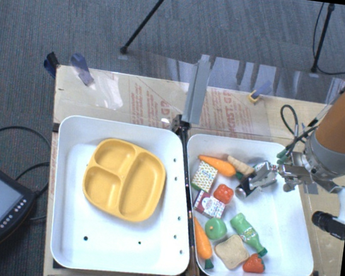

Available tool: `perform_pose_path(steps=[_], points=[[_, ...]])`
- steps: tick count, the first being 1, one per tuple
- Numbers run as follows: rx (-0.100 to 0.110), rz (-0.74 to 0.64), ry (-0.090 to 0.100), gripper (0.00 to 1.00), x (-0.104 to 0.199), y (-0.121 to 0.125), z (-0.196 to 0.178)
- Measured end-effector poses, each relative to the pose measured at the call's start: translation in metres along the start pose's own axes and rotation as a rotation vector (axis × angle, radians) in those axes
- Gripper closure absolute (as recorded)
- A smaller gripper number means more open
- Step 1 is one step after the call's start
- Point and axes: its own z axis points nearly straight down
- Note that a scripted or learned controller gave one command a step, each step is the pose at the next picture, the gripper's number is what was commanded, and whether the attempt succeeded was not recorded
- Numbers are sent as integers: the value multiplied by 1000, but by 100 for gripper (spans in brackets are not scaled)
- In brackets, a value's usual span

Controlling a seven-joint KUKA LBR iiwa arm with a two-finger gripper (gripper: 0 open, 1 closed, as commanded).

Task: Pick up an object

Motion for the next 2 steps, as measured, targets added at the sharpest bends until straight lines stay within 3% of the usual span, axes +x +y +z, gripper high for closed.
perform_pose_path(steps=[1, 2], points=[[9, -11, 1, 0, 4, 56, 80], [-29, -55, -13, 0, -1, 59, 115]])
